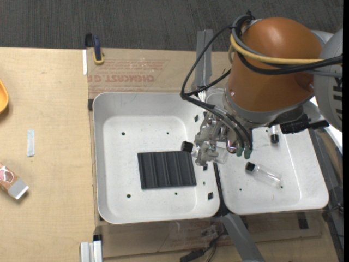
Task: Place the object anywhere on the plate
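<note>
A dark ribbed rectangular plate (166, 169) lies flat in the left bin (109, 146), towards its front. My gripper (205, 156) hangs over the seam between the two bins, just off the plate's right edge, under the big orange wrist. A small black piece (187, 146) sits right by the gripper's left side, above the plate's upper right corner; whether it is held is unclear. A clear tube with a black cap (263, 172) lies in the right bin (305, 190), to the right of the gripper. A second small black-capped item (274, 138) lies further back in that bin.
Cables loop from the wrist over the back rim of both bins. On the wooden bench to the left lie a small metal strip (30, 143), a wrapped block (12, 182) and an orange thing (2, 97) at the edge. A clamp (96, 49) stands behind the left bin.
</note>
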`<act>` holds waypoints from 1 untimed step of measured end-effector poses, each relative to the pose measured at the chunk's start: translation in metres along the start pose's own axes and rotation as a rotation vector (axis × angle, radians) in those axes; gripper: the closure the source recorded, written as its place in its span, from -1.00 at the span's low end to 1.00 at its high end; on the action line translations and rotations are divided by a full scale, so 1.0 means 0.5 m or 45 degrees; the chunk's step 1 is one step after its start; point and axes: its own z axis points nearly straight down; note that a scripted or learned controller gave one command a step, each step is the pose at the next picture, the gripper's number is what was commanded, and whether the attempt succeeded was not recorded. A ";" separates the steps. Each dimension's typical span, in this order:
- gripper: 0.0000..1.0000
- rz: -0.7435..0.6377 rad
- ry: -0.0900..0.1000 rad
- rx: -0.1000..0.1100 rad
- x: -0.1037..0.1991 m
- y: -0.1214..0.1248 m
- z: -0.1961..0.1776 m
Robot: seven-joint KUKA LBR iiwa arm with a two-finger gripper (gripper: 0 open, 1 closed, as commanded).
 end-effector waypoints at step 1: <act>1.00 -0.228 0.001 0.000 -0.008 -0.050 0.021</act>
